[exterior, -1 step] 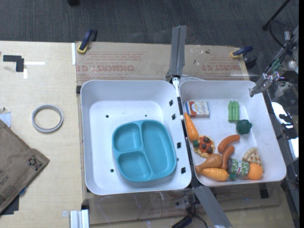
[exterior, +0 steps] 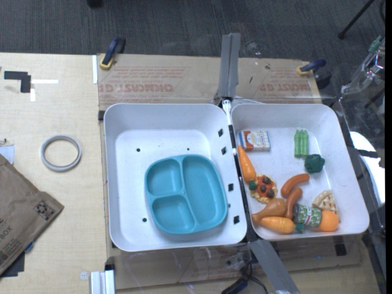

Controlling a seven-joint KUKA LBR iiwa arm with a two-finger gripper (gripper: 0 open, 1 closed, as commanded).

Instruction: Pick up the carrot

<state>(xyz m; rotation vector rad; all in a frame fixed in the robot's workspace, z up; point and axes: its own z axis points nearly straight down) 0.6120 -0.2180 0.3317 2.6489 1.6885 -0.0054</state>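
Observation:
A slim orange carrot (exterior: 246,164) lies lengthwise along the left wall of the right bin (exterior: 334,124), its tip pointing to the back. A second, plumper orange carrot-like piece (exterior: 277,225) rests at that bin's front edge, next to a brown drumstick (exterior: 270,210). Around them lie a pizza slice (exterior: 264,188), two sausages (exterior: 294,181), a small can on its side (exterior: 308,216) and an orange piece (exterior: 329,221).
Farther back in the right bin are a cracker box (exterior: 254,140), green stalks (exterior: 301,143) and broccoli (exterior: 315,163). The left bin (exterior: 122,164) holds a teal divided plate (exterior: 185,193). A tape roll (exterior: 61,152) and a brown box (exterior: 21,216) sit on the bench at left.

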